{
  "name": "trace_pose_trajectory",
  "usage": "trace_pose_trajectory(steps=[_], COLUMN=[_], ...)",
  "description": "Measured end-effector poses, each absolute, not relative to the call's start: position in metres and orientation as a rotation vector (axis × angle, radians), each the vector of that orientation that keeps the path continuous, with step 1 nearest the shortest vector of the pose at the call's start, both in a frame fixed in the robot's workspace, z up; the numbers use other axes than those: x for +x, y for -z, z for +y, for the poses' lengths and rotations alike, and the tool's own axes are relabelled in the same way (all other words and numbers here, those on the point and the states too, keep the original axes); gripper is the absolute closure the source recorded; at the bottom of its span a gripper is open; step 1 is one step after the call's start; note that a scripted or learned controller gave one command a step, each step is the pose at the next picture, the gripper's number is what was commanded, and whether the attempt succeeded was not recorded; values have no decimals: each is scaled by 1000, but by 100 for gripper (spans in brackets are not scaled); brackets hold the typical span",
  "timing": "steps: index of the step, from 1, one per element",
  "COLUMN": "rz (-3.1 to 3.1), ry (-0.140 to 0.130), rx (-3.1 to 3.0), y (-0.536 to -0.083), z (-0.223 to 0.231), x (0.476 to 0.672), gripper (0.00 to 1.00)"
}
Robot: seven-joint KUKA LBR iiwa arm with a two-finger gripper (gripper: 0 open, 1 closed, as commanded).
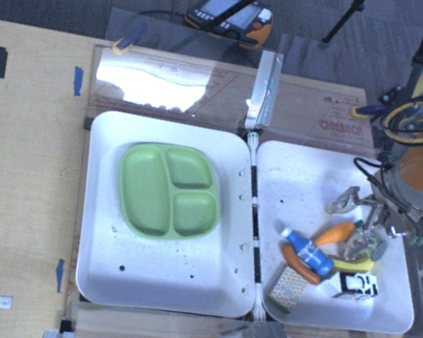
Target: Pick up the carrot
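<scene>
Gripper (364, 223) first: I see it low over the right bin (292, 170), at the right of the frame, its metal fingers spread partway and angled down around the upper end of the carrot (335, 232). Nothing is clamped that I can confirm; the tips look beside or just touching the carrot, not closed on it.

I find the carrot lying tilted in the lower right part of that bin, in a tight pile. A blue bottle (309, 253) lies just below and left of it, with a red-brown piece (299, 264) under the bottle, a yellow item (356, 265) to the right and a grater (286, 289) at the bin's lower edge.

I judge the slanted approach suits the crowding: the carrot's upper end is the freest part.

The left bin (104, 186) holds a green tray (168, 191).
</scene>
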State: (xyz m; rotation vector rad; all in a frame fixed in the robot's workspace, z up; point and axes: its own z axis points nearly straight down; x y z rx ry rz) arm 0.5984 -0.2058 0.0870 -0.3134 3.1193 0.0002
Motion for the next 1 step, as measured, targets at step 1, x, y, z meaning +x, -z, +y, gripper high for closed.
trace_pose_trajectory(steps=[1], rz=[3110], ry=[0], rx=[-306], y=[-100], z=[-206], x=[601], gripper=[100])
